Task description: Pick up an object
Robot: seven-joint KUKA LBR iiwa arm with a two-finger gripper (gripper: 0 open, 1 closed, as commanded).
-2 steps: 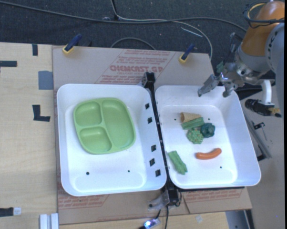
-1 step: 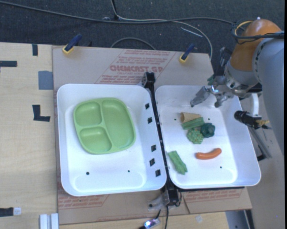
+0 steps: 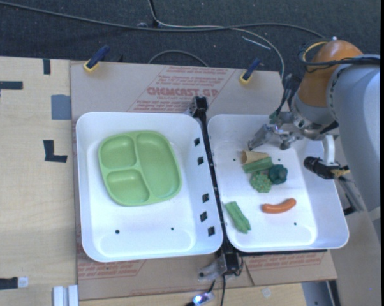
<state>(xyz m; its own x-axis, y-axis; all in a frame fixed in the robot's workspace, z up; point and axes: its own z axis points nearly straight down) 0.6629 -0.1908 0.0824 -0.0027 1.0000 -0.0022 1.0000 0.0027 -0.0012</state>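
On the left, the green divided plate (image 3: pixel 140 167) lies alone in the left bin (image 3: pixel 93 234), far from the action and no likely source of trouble. The risk sits in the right bin (image 3: pixel 319 231), where the food pieces crowd together: a tan wedge (image 3: pixel 252 156) touches a green stick (image 3: pixel 259 165), which in turn lies against a light green floret (image 3: pixel 261 182) and a dark green lump (image 3: pixel 279 174). A descent into that cluster could, I judge, pinch two pieces at once or nudge them apart and close on nothing. The green pickle-like piece (image 3: pixel 238 216) and the orange sausage (image 3: pixel 279 206) lie apart nearer the front wall and look like cleaner targets.

The hand (image 3: pixel 275 132) hangs over the back of the right bin, its fingers spread fairly wide with nothing between them. The cluster lies just in front of and slightly left of it, the tan wedge nearest; the sausage and pickle sit well apart, further forward.
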